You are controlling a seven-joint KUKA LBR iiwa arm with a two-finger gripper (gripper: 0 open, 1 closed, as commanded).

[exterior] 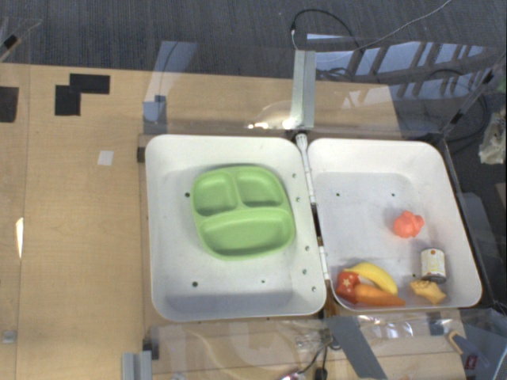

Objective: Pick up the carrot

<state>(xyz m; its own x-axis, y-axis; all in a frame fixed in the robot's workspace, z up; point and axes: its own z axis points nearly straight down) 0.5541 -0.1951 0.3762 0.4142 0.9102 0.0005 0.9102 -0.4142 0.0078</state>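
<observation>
Jaws' state could not be told. A pale wooden worktop [71, 236] carried the right bin [372, 165], with dark carpet [158, 14] beyond its far side. The carrot [379, 296] lay in that bin's near-left corner, touching a banana [374, 275] and a red item [347, 282] too small to identify. Left of the bin sat a green divided plate [242, 210] in the left bin [170, 236]. Clear sheeting blurred the ground past the bin's right wall.
</observation>
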